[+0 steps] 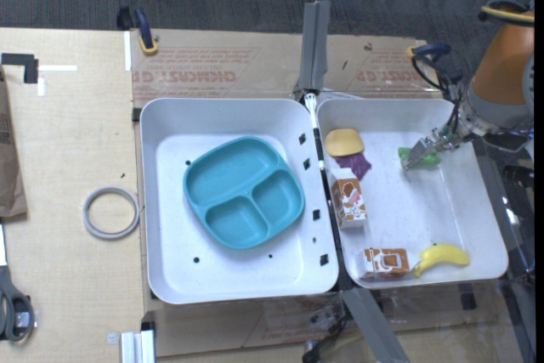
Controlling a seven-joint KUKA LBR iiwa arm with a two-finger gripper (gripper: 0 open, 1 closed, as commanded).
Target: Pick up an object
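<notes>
The arm comes in from the right w/ its end effector [422,152] low in the right bin [476,183], upper right part. There's a small green thing [429,155] right at its tip, touching or nearly so, but it's too blurry and small to say if the tips are apart or clamped on it, so I can't tell. My guess: the pick is at the grasp stage, nothing lifted yet, since the green thing looks to be at the bin floor. Left to do: confirm a hold and raise it.

Other stuff in that bin: a yellow round piece [343,140] sitting on something purple [357,163] near the divider, a small carton [349,203] just below, another carton [385,263] lying next to a banana [440,257] along the front edge. All well apart from the tip, so not much in the way; the bin's far wall is near.

Left bin [161,208] has a teal divided plate [244,191]. On the surface [68,149] to the left, a tape ring [111,212].
</notes>
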